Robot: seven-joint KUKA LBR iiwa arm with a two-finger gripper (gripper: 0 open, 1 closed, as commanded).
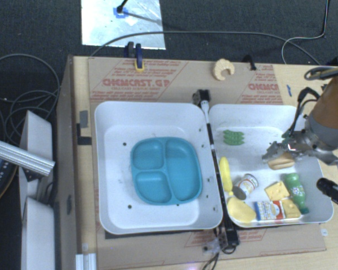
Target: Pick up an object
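The right bin [253,122] holds several small objects. A tan bread roll [281,163] lies near its right side, and my gripper [278,150] hangs just above it, touching or nearly touching its top. A green leafy piece [233,137] lies toward the back. A yellow banana [225,174] rests along the left wall, with a small can [246,185] beside it. At the front sit a cheese wedge [276,190], a green bottle [296,191], a small carton [267,210] and a yellow lemon-like fruit [240,211].
The left bin [110,151] holds a blue divided plate [165,170]. A tan croissant-shaped toy [223,68] lies on the cardboard behind the bins. A black clip [202,98] sits on the wall between the bins. The arm [329,114] comes in from the right.
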